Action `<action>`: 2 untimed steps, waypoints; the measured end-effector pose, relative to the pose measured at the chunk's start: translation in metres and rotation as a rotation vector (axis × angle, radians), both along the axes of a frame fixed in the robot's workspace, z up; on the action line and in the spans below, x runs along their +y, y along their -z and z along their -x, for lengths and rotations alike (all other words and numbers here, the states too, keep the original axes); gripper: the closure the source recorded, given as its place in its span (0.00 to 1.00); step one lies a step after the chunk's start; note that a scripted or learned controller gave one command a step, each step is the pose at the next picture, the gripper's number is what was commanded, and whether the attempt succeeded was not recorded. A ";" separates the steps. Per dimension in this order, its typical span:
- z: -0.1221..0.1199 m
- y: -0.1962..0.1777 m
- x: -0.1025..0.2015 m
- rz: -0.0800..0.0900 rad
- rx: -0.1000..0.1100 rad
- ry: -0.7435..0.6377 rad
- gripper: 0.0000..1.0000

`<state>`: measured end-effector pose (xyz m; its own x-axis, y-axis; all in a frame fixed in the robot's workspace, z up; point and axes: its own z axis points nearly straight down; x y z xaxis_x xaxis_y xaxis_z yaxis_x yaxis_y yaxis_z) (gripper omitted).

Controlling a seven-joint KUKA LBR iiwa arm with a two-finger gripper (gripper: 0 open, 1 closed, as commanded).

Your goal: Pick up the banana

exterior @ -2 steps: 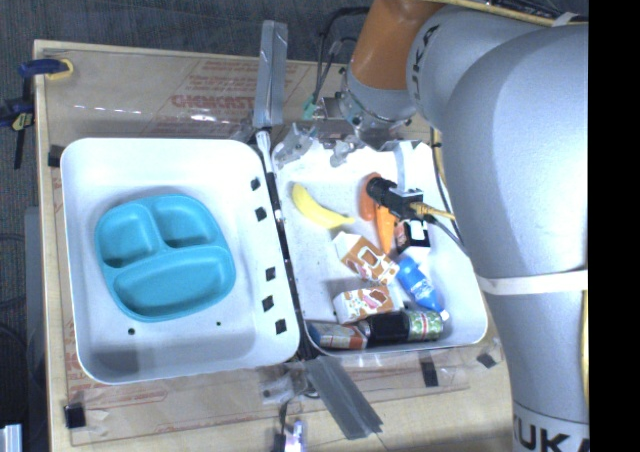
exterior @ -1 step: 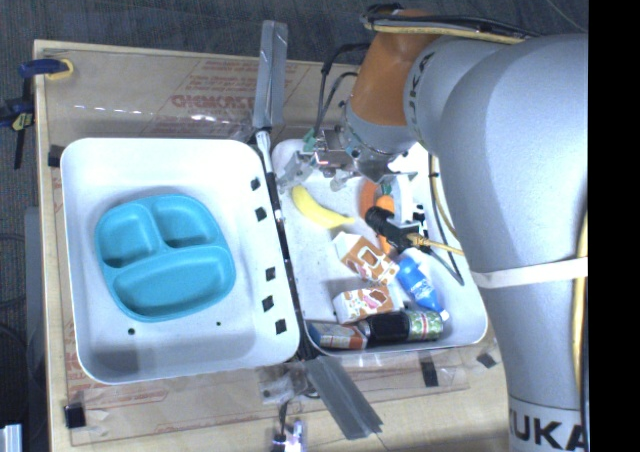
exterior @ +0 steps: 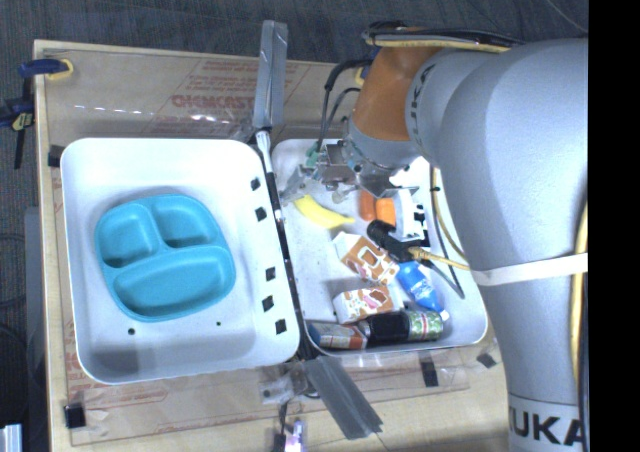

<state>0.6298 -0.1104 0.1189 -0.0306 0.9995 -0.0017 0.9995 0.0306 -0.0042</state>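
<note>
Banana (exterior: 316, 211): lying in the right bin (exterior: 462, 328), far-left part.
Gripper (exterior: 330, 172): just above it; grip state can't be told.
Left: grasp, lift.

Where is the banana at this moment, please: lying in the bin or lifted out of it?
Lying in the bin. The banana rests on the floor of the right-hand bin, near its upper left, just below the end effector.

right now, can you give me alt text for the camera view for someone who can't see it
A grey robot arm reaches from the right into the right-hand white bin, its pincer low just above a yellow banana among cluttered packets and bottles. The left bin holds a blue divided tray.
</note>
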 end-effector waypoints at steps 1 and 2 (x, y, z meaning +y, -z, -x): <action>0.000 0.010 -0.004 0.000 0.000 0.017 0.00; 0.001 0.004 -0.004 -0.001 0.007 0.015 1.00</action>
